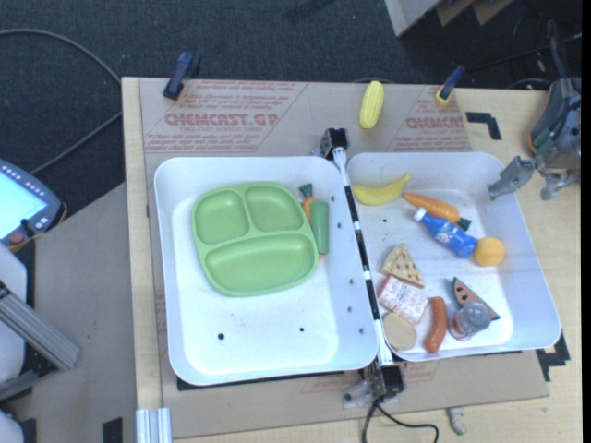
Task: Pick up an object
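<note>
Gripper poised at the right bin's far right corner, nothing held.

The two-finger gripper point(528, 179) has its fingers spread over the shallow white right bin point(531, 275). Nearest inside the bin lies the small round orange ball point(489, 252), towards the bin's middle; beyond it the blue plastic bottle point(447, 233) lies slantwise.

Grey metal gripper point(530, 181) at the far right, built from angular, blocky parts with a dull sheen. Two short grey fingers point(506, 179), pale along the upper faces, darker underneath. Above them a bulkier grey wrist housing point(557, 123) with a faint bluish-green tint, dark seams and recesses between its sections. Dark cables looping behind the housing, toward the far edge.
</note>
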Robot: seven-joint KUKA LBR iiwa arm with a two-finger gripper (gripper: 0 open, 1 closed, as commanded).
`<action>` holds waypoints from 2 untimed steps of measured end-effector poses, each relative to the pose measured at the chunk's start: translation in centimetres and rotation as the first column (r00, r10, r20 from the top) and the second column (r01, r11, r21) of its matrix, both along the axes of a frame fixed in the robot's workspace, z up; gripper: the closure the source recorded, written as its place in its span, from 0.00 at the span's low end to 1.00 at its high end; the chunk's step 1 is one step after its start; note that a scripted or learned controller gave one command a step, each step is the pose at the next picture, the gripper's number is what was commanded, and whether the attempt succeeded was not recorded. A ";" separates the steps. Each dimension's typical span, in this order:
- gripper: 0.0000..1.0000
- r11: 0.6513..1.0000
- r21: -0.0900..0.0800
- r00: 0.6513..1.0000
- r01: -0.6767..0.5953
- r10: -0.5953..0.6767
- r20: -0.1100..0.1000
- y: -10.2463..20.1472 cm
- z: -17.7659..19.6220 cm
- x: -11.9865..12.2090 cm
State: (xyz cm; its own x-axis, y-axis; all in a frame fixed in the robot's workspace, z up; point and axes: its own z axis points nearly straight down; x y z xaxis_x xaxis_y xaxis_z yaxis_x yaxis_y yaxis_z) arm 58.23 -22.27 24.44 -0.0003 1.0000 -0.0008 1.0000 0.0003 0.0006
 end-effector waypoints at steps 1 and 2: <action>0.00 1.000 0.001 1.000 -0.003 0.003 0.014 0.0 -14.1 0.2; 0.00 1.000 0.002 1.000 -0.001 0.001 0.001 9.6 -16.0 3.6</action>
